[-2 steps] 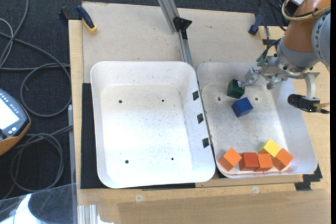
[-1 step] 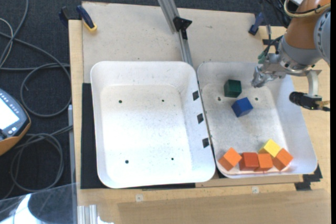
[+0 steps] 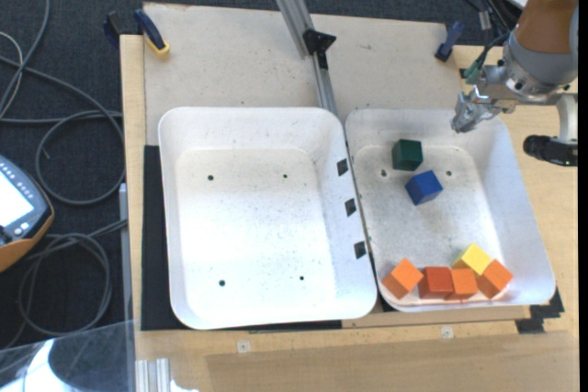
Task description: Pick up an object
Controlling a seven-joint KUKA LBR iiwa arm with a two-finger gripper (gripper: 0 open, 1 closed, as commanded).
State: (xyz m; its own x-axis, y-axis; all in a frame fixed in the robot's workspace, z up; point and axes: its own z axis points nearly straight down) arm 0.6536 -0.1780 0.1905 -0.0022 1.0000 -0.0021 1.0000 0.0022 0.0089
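The right bin [image 3: 524, 197] holds a dark green cube [image 3: 406, 153] and a blue cube [image 3: 424, 187] near its far middle. Along its near edge sit several blocks in a row: orange blocks [image 3: 401, 277] [image 3: 495, 278], a red-orange block [image 3: 438, 281] and a yellow block [image 3: 475, 257]. My gripper [image 3: 467, 119] hangs above the bin's far right corner, up and to the right of the green cube, with nothing seen between its fingers.
The left bin [image 3: 175, 197] lies beside the right one, with black clips along the shared wall. A slanted metal rail [image 3: 292, 5] crosses the bench behind them. Blue clamps [image 3: 152, 30] [image 3: 448, 39] sit at the bench's far corners.
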